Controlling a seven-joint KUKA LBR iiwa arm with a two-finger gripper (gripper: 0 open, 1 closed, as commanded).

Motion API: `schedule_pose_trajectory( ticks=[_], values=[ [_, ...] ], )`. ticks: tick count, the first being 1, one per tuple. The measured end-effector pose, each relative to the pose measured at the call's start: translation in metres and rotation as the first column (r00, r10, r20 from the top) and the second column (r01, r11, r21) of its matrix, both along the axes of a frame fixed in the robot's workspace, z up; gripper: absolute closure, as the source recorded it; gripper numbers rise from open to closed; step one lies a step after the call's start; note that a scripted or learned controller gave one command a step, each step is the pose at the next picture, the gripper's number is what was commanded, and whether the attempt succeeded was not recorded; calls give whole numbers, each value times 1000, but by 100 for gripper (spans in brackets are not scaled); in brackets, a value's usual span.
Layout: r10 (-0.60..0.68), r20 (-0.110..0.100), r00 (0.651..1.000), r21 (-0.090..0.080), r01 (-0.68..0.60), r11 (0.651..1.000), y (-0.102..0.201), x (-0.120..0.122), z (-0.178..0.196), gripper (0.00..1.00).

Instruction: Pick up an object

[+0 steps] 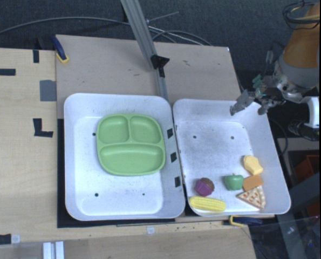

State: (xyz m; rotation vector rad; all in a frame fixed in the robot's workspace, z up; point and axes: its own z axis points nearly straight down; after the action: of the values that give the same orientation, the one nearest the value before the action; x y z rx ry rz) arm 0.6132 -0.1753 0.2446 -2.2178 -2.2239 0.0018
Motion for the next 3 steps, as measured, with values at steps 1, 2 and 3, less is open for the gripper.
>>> schedule_pose_trajectory(
  ticks=[1, 2, 3],
  values=[
    [0, 0, 1000, -1, 0, 1000, 0, 0, 0, 0],
    [0, -6, 1000, 1, 0, 1000, 6, 2, -63, 0],
    [-1, -6, 1000, 0, 1, 1000, 1, -3, -125, 0]
  ],
)
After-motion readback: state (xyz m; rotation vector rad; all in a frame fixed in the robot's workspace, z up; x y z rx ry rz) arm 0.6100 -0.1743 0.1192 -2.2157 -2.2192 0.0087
